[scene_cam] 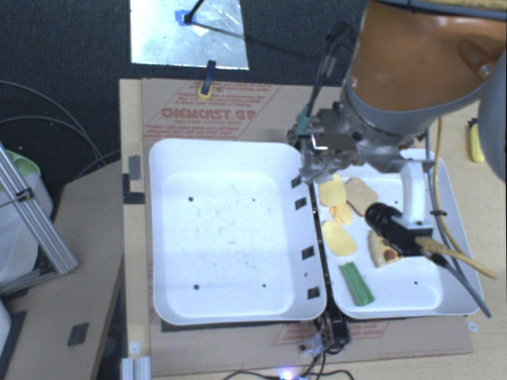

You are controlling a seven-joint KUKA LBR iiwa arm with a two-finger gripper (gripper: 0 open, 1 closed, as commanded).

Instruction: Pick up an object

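The right white bin [412, 295] holds several small things. Three yellow pieces lie along its left side: one [336, 190] near the top, one [342, 213] below it, and a rounder one [342, 241] lower still. A tan block [362, 195] lies beside the upper yellow pieces. A green stick [357, 283] lies toward the front, and a small tan and red piece [386, 254] sits right of the round yellow one. My gripper [320, 161] hangs over the bin's top-left corner, just above the uppermost yellow piece. The big orange and grey wrist covers the bin's far edge.
The left white bin [222, 228] stands next to the right one, with a black-clipped divider between them. Both rest on a cardboard sheet [214, 113]. A shiny metal plate [188, 20] lies beyond the bench, and a small blue and yellow tool [207, 80] lies on the cardboard's far edge.
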